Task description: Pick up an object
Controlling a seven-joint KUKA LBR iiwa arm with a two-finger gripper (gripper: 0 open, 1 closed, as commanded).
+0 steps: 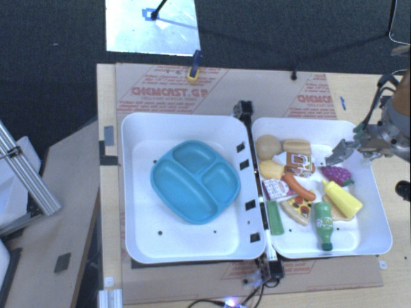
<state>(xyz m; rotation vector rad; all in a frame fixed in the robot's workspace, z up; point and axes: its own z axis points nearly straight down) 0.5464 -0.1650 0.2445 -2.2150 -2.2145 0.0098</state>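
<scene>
Dark carpet is seen around the bench; toy food is piled in the right bin. Nothing is held by the gripper, hung just above the grapes, though its opening can't be told. A straight drop is best aimed there, well off the yellow bottle.

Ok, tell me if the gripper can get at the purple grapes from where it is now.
Probably yes. The gripper hangs over the right bin just above and left of the grapes, and nothing lies on top of them. The yellow bottle crowds their lower side, which could hamper a grasp.
</scene>
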